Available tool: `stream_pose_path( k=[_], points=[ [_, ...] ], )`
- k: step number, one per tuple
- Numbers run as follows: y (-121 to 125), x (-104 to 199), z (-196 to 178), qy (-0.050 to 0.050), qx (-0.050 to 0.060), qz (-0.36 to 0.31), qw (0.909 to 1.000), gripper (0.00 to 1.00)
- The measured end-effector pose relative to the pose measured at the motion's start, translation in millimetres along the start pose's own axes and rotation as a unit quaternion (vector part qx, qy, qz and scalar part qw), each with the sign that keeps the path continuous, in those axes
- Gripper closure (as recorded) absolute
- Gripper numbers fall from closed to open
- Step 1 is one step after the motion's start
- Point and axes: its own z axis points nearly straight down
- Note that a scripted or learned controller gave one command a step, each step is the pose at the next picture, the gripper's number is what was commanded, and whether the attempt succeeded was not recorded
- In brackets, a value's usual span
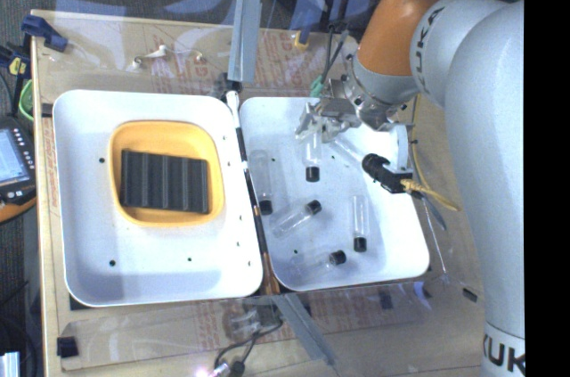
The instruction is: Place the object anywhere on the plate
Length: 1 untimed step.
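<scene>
A yellow plate (163,135) lies in the left white bin (80,188), with a dark ridged block (166,181) on it. Several clear vials with black caps lie in the right bin (401,250): one near the left wall (259,175), one in the middle (298,217), one to the right (359,219), one at the front (322,259). My gripper (317,126) hangs over the far part of the right bin. Just below it is another vial (312,161), its black cap toward the front; whether the gripper touches it is unclear.
The grey arm with its orange band (396,28) covers the right bin's far right corner. A black connector with a yellow cable (383,172) hangs over the bin's right side. A metal bar (242,36) stands behind the bins.
</scene>
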Motion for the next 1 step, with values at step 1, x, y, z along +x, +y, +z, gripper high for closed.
stream_pose_path(
  k=[1],
  points=[
    [3.1,77.5,-49.5,-0.001,-0.002,-0.047,0.9989,1.00]
  ],
)
